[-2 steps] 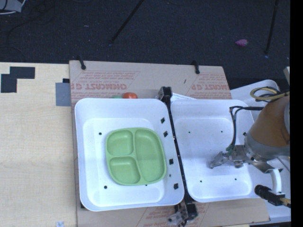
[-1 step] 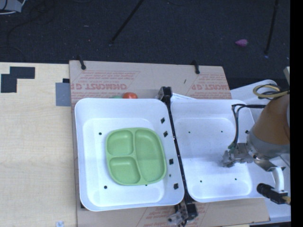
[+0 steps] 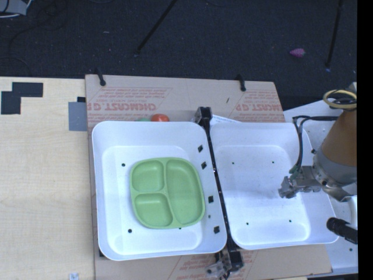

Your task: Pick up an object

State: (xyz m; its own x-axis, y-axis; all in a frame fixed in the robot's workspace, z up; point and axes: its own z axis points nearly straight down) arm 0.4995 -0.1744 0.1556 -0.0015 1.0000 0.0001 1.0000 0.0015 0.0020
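Green divided plate is lying flat in the left bin, the likeliest pick obj; a small red-orange item is peeking behind that bin's far rim. Risk, imo: plate is wide, low and thin-rimmed, so fingers could be sliding off w/o a rim grasp. Cardboard behind is showing upside-down red print, approx "CHEMCAST GP". Gripper is hanging over the right bin, well apart from the plate; jaw state can't tell.

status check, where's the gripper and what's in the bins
Gripper low over right bin, near its right wall, nothing seen held. Green divided plate flat in left bin, untouched. Orange object behind left bin. Path clear.
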